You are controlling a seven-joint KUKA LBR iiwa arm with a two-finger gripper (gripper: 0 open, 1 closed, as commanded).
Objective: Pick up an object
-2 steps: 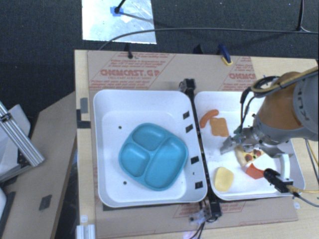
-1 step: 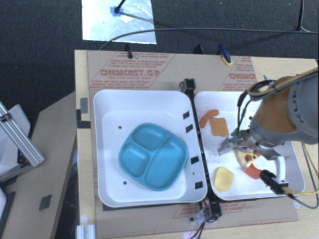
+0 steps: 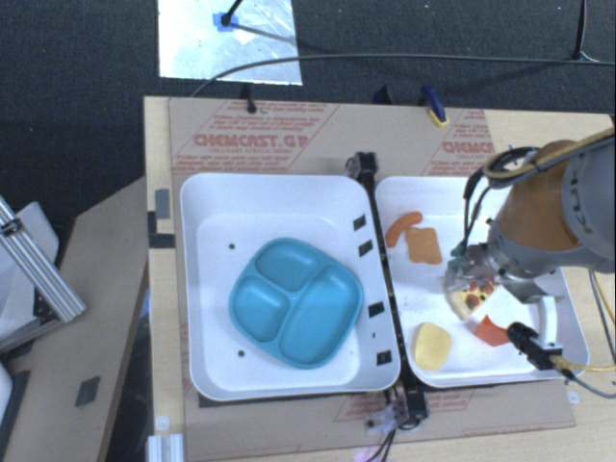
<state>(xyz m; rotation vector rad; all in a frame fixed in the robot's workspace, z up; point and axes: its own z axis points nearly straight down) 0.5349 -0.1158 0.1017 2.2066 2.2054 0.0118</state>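
Camera view from above the bench: we see the gripper [image 3: 470,279] low in the right bin [image 3: 438,192], down over a small yellow-and-white food piece [image 3: 468,302], with a red piece [image 3: 490,331] and a yellow piece [image 3: 432,345] close by and orange pieces [image 3: 415,238] further up. We judge a clean pick needs one item centred and a straight lift, clear of its neighbours. Whether it grips anything, we cannot tell. A blue divided plate [image 3: 296,301] sits in the left bin [image 3: 207,205].
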